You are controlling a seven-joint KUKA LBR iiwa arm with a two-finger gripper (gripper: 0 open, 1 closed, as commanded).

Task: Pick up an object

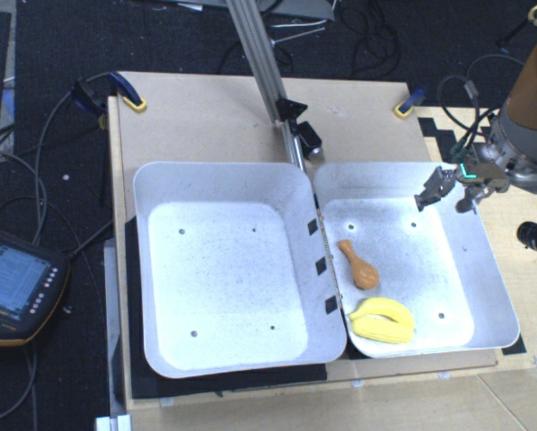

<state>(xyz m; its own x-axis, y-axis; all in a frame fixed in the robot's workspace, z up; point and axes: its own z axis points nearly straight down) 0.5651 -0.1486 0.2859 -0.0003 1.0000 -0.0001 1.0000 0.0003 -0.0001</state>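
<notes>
In the right bin (470, 268) lie two objects. An orange-brown drumstick-shaped toy (359, 266) rests near the bin's left wall, and a yellow banana-like toy (382, 321) sits at the front. My gripper (449, 193) hovers over the far right corner of this bin, well apart from both toys. Its two dark fingers are spread open with nothing between them.
The left bin (156, 268) sits beside the right one on the wooden bench (206, 119). A slanted metal pole (261, 52) rises from the back between the bins. Yellow clamps (134, 103) mark the bench's rear corners. A handheld pendant (13, 285) lies on the floor at left.
</notes>
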